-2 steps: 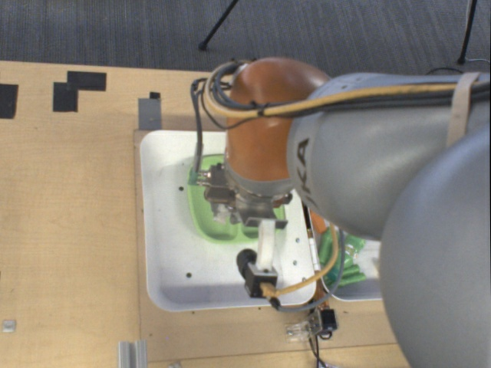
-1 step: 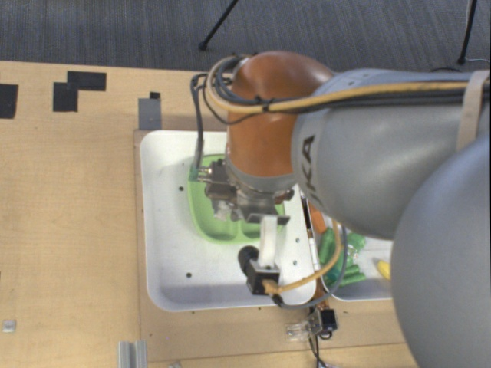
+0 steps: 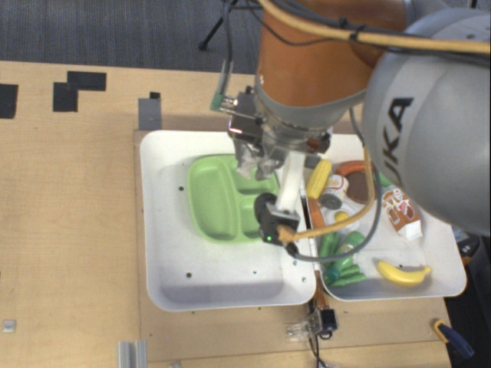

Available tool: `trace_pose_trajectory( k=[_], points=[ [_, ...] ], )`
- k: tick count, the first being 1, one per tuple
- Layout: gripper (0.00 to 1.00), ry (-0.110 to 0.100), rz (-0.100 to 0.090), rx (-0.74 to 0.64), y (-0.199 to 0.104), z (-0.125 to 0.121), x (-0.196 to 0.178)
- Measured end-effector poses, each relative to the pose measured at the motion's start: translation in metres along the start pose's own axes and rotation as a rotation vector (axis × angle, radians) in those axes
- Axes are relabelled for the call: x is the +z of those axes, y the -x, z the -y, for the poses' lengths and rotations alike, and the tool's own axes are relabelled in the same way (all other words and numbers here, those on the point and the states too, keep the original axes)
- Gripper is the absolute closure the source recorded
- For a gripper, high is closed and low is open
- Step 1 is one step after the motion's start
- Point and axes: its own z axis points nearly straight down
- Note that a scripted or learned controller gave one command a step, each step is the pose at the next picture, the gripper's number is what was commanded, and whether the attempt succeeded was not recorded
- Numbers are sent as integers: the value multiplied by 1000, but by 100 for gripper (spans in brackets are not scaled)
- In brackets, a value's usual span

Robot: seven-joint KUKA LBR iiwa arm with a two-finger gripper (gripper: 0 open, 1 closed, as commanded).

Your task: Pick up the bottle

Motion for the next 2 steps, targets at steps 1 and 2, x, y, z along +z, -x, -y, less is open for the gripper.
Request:
trace_pose_trajectory(
  k=[1, 2],
  points=[
    [100, -3, 3, -198, 51, -9, 100],
    [100, -3, 3, -238, 106, -21, 151]
  ],
)
